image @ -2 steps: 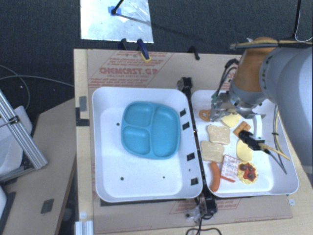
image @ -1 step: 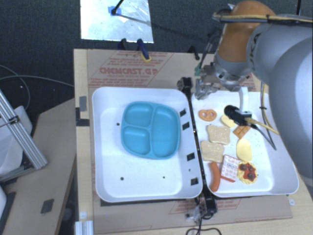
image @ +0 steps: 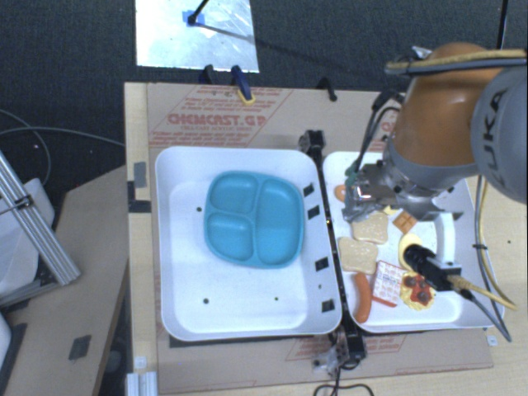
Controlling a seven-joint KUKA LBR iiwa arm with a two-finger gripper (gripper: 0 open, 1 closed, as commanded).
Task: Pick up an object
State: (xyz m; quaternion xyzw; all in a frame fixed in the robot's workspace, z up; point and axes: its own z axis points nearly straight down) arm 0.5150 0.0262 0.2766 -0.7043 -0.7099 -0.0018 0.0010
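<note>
Right bin (image: 462, 316): gripper (image: 356, 207) low beside toast (image: 370, 228).

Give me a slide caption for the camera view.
KUKA arm's gripper lowered over toy food in the right bin; blue plate in left bin.

Fixed above the table (image: 91, 221), looking down at a slant, far enough back to take in both white bins side by side. Left bin (image: 186, 304) near the middle of the frame, right bin (image: 458, 313) just beside it toward the right edge, dark floor beyond its far side
</note>
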